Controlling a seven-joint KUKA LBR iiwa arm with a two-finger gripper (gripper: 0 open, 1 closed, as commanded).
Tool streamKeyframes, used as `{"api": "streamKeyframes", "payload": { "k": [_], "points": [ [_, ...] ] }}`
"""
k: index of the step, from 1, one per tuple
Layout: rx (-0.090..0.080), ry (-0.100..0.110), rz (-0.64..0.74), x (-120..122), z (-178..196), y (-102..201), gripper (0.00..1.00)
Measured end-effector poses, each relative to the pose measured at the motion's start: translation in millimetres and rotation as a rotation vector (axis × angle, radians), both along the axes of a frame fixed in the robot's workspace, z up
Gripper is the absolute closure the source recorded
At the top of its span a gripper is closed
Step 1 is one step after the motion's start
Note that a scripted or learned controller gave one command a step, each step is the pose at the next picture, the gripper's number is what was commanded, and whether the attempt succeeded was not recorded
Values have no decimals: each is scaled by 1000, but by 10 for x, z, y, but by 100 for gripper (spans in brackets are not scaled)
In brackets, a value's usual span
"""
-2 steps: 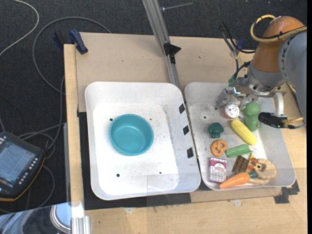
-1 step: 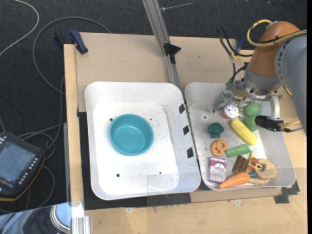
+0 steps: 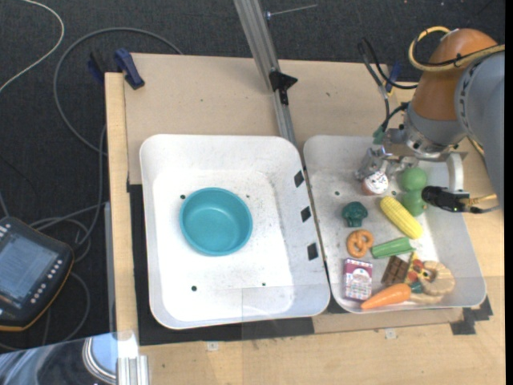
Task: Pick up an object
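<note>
Carrot [image 3: 386,296] at near rim, well apart from claw [image 3: 375,172], its grip state untellable.

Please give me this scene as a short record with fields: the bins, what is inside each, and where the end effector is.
left bin: teal bowl
right bin: broccoli, corn, pretzel, green pear, carrot, pink box, other small toys
end effector: over the far part of the right bin, near a small white and red item
held object: cannot tell

Bench [image 3: 200,95] under two white bins [image 3: 160,155]
</note>
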State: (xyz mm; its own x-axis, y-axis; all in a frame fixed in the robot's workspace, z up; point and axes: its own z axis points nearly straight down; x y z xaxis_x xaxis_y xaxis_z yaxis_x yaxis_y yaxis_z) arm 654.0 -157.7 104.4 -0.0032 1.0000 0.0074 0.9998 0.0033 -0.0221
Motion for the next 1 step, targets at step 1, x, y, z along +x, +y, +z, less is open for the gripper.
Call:
{"api": "streamKeyframes", "payload": {
  "k": [1],
  "points": [
    [-8, -26, 0, 100, 470, 9, 100]
  ]
}}
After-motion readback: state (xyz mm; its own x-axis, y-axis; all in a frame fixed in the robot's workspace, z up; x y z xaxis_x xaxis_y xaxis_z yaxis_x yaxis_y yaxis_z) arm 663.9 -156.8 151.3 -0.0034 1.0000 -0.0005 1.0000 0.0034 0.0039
